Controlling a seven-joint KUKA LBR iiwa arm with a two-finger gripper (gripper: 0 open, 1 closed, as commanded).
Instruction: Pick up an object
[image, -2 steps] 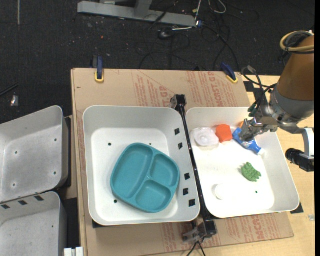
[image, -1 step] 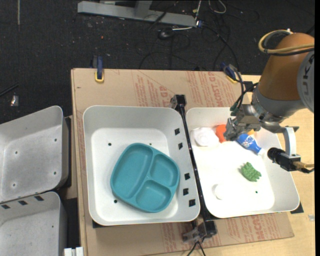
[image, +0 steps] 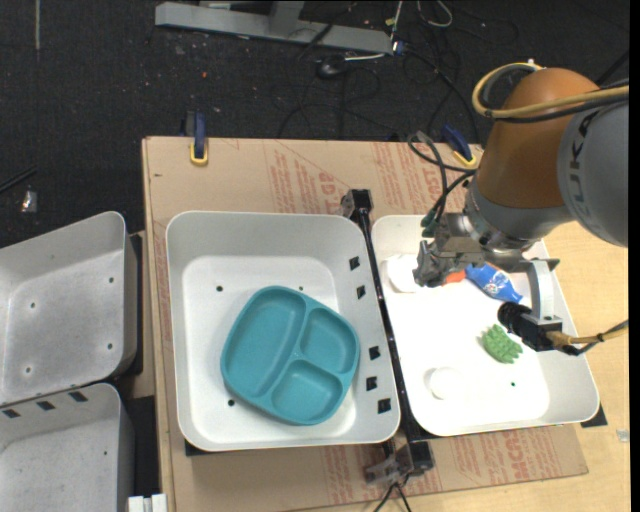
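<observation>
While the gripper (image: 432, 268) hangs low, its jaw state unclear, a small bumpy green toy (image: 501, 343) lies well beyond them.

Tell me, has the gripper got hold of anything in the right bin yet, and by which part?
Cannot be told. The gripper is low in the right bin, near a white object, but nothing visibly sits in it.

divided tray (image: 289, 354) in left bin (image: 190, 300); bristly toy (image: 501, 343) in right bin (image: 560, 400)
</observation>
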